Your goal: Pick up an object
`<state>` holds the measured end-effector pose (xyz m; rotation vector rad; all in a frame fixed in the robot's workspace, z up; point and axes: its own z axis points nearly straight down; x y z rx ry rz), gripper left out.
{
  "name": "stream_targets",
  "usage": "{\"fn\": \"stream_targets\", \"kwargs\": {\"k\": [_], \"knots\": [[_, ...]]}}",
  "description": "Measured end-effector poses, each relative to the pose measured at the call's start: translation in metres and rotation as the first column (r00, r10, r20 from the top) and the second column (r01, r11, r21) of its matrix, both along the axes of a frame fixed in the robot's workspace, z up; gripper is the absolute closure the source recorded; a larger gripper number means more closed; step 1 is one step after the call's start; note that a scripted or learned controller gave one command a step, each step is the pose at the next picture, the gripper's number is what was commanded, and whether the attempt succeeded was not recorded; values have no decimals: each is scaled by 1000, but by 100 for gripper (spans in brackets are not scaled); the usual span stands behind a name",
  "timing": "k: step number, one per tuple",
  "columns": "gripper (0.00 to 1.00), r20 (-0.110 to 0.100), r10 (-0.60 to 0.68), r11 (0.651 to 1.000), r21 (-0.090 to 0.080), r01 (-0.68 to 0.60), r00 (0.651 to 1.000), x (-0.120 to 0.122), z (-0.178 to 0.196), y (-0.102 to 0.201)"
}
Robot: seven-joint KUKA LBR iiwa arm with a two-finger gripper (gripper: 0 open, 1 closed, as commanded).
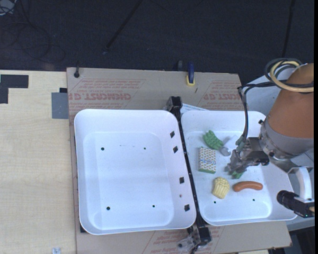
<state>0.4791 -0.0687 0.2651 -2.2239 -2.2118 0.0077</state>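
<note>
I see the hand (237,165) low in the right bin (254,211), finger state unclear. Orange sausage (247,186) just beside it, corn (220,187) near. Risk: crowded items, a glancing grasp.

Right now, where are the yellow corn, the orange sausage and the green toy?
yellow corn (220,187), camera view, middle of the cob.
orange sausage (247,186), camera view, middle of its length.
green toy (212,139), camera view, middle of its bumpy body.
</note>
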Motion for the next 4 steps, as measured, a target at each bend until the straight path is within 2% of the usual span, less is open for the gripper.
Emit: {"fn": "stream_targets", "kwargs": {"k": [1, 2, 3, 4], "knots": [[100, 5, -7, 1000, -6, 7, 1000, 7, -15, -150], [100, 11, 13, 1000, 0, -13, 1000, 91, -1, -95], [100, -3, -2, 1000, 3, 2, 1000, -3, -37, -143], [100, 2, 15, 1000, 5, -15, 1000, 68, -109, -50]]}}
